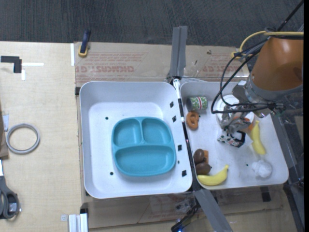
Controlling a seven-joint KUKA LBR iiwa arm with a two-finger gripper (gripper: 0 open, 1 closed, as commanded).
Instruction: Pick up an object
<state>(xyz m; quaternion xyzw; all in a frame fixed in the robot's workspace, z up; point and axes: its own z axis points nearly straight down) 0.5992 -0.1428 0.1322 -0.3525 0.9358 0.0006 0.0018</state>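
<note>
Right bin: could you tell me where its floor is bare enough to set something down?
In the right bin, bare floor lies between the donut, the gripper and the front banana. It is crowded under the gripper and along the divider, with the green can.

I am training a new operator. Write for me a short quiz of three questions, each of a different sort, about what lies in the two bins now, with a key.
1. True or false: the blue divided plate lies in the left bin.
2. Multiple choice: which thing lies nearest the front wall of the right bin? A) the green can B) the banana C) the orange ring
3. Fill the gap: the gripper is above the ____ bin.

Key: 1. true. 2. B. 3. right.
</note>
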